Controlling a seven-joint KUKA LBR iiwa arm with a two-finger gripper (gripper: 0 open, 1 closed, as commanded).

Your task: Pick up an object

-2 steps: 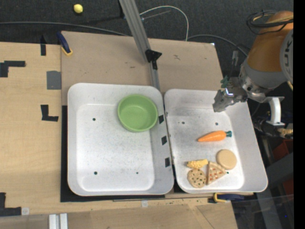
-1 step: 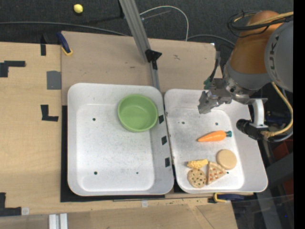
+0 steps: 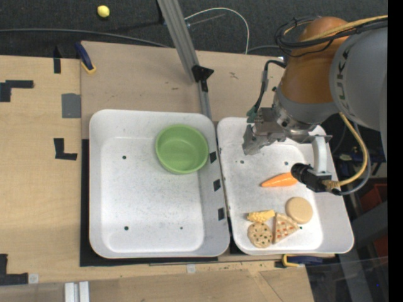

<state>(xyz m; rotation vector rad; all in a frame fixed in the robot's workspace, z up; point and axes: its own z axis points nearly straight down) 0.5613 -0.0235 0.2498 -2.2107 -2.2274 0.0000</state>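
- From my station I take the orange plastic carrot [image 3: 279, 181] as the nearest candidate: it lies flat in the right shallow white bin [image 3: 237, 187], mid-floor, its thick end just beside a black fitting on the arm's side.
- Near that bin's front edge I see a round tan biscuit-like disc [image 3: 299, 209], a red-and-yellow pizza wedge [image 3: 284, 228], a small yellow ridged piece [image 3: 261, 216] and a speckled round cookie [image 3: 259, 234], clustered close together.
- The grey two-finger gripper [image 3: 253, 142] hangs over the back left part of the right bin, apart from the carrot; I cannot tell whether its jaws are apart or together, since the wrist body covers them.
- The grey arm with the orange band [image 3: 315, 61] is cut off at the right edge; I read part of "KUKA" on its casing.
- A green plastic bowl [image 3: 181, 148] sits upright in the left shallow white bin [image 3: 107, 187], toward its back right.
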